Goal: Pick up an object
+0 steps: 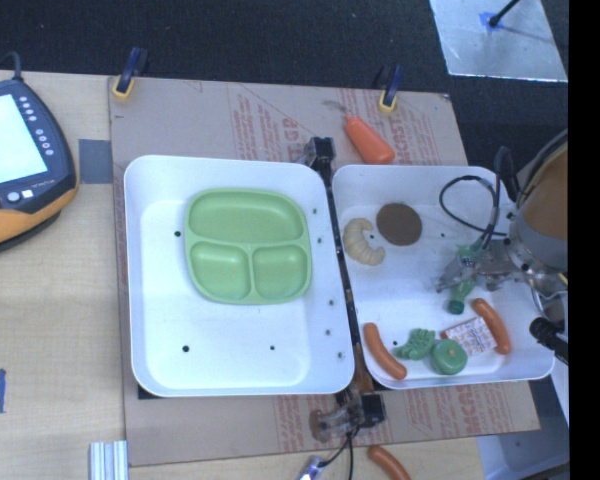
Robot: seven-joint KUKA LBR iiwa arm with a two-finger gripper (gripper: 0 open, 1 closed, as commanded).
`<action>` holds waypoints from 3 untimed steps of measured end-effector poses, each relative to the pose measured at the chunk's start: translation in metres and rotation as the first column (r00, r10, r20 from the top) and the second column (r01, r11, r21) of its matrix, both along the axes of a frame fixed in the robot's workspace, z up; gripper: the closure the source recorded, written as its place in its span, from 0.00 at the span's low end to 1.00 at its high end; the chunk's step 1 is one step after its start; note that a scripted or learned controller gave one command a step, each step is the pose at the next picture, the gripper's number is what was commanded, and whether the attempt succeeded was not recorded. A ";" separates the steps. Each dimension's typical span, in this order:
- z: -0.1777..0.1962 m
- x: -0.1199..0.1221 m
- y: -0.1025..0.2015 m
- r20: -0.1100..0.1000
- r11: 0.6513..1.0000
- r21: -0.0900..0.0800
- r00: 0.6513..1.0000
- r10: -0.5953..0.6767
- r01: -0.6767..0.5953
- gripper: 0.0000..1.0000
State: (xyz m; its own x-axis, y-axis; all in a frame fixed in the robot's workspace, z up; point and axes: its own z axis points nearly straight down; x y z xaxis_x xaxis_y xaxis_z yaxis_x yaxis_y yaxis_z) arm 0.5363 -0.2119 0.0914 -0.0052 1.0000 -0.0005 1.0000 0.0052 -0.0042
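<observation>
The jaws look spread and grasp nothing; the gripper [467,280] hangs low at the right bin's [420,180] three o'clock side. A sausage [490,325] lies just at its five o'clock, a green block [447,356] beyond. Nothing is lifted yet, so the pick remains

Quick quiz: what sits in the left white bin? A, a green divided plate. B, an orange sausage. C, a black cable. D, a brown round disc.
A: the green divided plate lies in the left bin, while the brown disc and the sausage lie in the right bin.
</observation>
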 end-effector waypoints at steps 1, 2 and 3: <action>0.010 0.000 -0.001 -0.001 1.000 -0.001 1.000 0.004 -0.004 1.00; 0.074 0.021 0.119 0.002 1.000 0.001 1.000 0.004 -0.004 1.00; 0.123 0.046 0.163 0.001 1.000 0.001 1.000 -0.001 0.001 1.00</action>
